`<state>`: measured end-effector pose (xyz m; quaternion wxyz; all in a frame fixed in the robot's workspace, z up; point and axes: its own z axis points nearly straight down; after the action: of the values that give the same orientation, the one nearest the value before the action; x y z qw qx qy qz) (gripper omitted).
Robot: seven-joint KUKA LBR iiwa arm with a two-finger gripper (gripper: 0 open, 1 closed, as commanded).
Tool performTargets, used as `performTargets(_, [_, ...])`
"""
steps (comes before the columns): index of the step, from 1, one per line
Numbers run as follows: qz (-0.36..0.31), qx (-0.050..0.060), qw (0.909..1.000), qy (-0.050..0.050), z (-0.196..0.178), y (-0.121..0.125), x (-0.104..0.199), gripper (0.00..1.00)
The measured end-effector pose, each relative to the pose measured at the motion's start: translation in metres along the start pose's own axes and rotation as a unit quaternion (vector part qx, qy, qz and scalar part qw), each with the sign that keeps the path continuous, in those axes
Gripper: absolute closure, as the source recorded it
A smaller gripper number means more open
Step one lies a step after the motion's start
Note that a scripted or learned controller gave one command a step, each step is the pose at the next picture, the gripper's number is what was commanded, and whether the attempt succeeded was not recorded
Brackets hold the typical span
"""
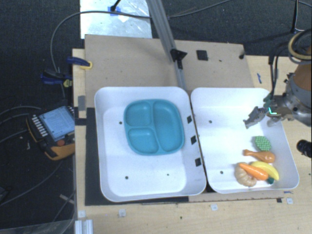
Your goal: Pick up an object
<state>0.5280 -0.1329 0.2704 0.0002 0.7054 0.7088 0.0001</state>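
"What is under the two bins?"

"A brown board [146, 62] is lying under them, and dark carpet [29, 28] is going all around the board. A shiny sheet [114, 11] is lying behind the board. A grey pole [163, 26] is leaning across it. A little blue box with buttons [53, 126] is sitting on the carpet to the left of the board, and some clamps [68, 69] are gripping the board's left edge."

"Where is the arm?"

"The grey arm [300, 89] is reaching in over the right bin [219, 111] from its right side. The gripper [256, 117] is hanging above the back part of that bin. I cannot tell how its jaws are standing, and nothing is showing between them."

"What is in the bins?"

"A blue plate [153, 126] with three parts is sitting in the left bin [146, 179]. Toy food is bunching up in the right bin's front right corner: a green ball [262, 142], a drumstick [261, 155], a carrot [256, 171], a banana [268, 169] and a tan bun [243, 177]. The food is near the gripper, but apart from it."
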Motion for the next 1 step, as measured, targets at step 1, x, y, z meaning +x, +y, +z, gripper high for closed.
performTargets(1, [0.000,-0.001,1.0000,0.000,-0.0005,0.0004,0.0000,0.00])
